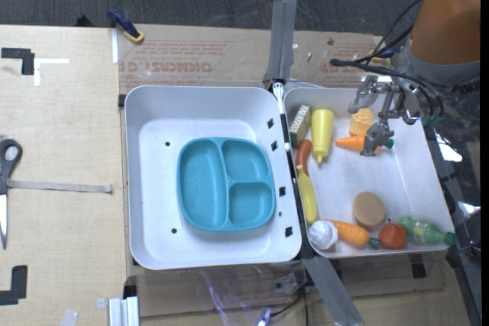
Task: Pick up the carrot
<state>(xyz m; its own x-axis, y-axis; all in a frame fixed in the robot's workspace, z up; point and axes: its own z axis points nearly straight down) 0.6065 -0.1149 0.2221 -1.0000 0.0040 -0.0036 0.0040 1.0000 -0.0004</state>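
Grasp step: claw [376,140], finger state indiscernible, sits at carrot [353,142] in right bin [428,187]; next needs confirmed closure, then lift.

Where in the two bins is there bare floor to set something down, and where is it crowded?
Left bin: a bare band of white floor all around the blue divided plate. Right bin: bare in the middle, between the hand with its carrot and the wooden disc. Crowded along its left wall and front edge.
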